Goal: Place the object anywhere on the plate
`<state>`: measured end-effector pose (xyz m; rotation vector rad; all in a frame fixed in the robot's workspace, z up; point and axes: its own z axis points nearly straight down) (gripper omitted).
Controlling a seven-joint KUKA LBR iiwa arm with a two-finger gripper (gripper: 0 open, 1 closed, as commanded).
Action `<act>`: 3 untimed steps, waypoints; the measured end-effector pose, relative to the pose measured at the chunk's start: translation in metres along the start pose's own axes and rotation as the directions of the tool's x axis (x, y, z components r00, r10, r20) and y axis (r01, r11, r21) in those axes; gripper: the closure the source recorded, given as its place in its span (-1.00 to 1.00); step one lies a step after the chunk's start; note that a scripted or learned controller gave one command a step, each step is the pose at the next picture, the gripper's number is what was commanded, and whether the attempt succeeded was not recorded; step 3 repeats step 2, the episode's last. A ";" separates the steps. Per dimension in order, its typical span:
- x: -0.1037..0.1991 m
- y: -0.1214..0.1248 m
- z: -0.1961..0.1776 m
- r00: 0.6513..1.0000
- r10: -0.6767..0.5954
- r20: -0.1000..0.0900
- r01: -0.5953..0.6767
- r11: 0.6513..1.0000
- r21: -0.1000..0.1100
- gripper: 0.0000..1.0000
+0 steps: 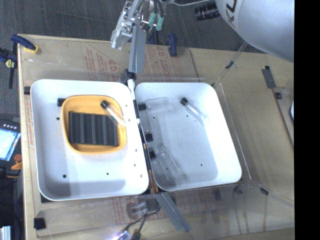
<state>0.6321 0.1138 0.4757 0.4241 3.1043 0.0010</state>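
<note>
A yellow plate (71, 109) with a dark ribbed insert sits in the left bin (45, 174). A clear tube with a black cap (113, 112) lies slantwise on the plate's upper right part, its far end reaching toward the plate's rim. My gripper (120, 36) hangs high beyond the bins' back edge, above the bench near the gap between the two bins. It is well apart from the tube and the plate, and nothing shows in it.
The right bin (227, 149) holds several more clear tubes, one with a black cap (192, 108) at the back and others (166, 160) along its left side. A grey upright bar (136, 54) stands behind the bins. Blue clamps (172, 45) grip the bench's edges.
</note>
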 end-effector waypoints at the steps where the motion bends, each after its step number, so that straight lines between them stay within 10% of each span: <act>1: 0.000 0.001 -0.011 1.000 -0.002 0.002 0.002 1.000 -0.001 1.00; 3: -0.001 0.001 -0.022 1.000 -0.004 0.004 0.004 1.000 -0.002 1.00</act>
